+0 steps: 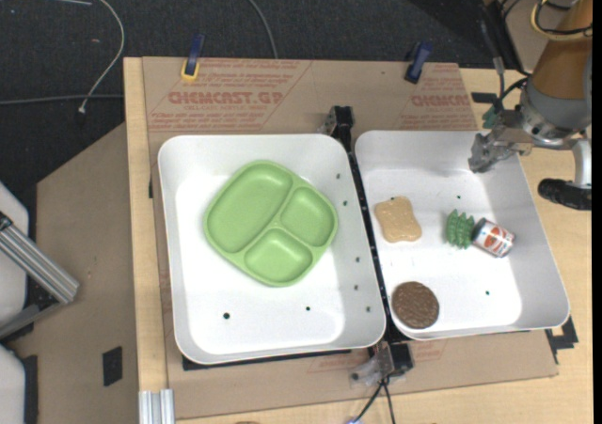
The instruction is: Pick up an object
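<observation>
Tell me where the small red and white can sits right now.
The red and white can lies on its side in the right bin, against the green toy, right of the tan biscuit.

Left bin [179, 225]: a green divided plate [271, 222] fills the middle; bare floor remains along the left wall and the near edge.

Right bin [527, 253]: open floor across the far half and the near right corner. Obstacles sit in the middle and near the front: a tan biscuit [398, 220] by the left wall, a green toy [459, 228] touching a small can [493, 239], a brown round cookie [415, 305] at the near left corner. A clear lane runs between biscuit and toy.

The gripper [484, 154] hangs over the far right corner.
</observation>
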Motion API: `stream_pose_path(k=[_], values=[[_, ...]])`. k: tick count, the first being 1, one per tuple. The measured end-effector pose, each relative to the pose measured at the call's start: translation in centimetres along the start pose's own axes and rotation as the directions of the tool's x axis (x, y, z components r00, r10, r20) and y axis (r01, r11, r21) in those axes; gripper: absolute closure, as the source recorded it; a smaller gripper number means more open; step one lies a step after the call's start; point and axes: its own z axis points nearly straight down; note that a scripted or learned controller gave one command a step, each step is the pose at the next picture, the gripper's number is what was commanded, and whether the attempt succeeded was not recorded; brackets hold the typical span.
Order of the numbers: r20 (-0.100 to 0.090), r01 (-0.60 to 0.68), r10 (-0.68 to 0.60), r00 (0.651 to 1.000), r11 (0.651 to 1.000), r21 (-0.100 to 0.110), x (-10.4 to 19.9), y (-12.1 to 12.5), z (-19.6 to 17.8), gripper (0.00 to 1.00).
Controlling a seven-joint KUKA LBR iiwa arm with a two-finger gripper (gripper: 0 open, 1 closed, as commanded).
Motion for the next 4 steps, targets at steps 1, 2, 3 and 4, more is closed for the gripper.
stream_pose_path(k=[1,2,3,4], values=[[0.001,0.0,0.0,1.0,1.0,-0.001,0.2,-0.2,-6.4,1.0],[0.0,0.0,0.0,1.0,1.0,0.003,0.2,-0.2,-7.2,1.0],[-0.005,0.004,-0.004,1.0,1.0,0.009,5.5,-0.1,-6.4,1.0],[-0.003,0.003,-0.003,1.0,1.0,0.007,10.3,0.1,-7.7,1.0]])
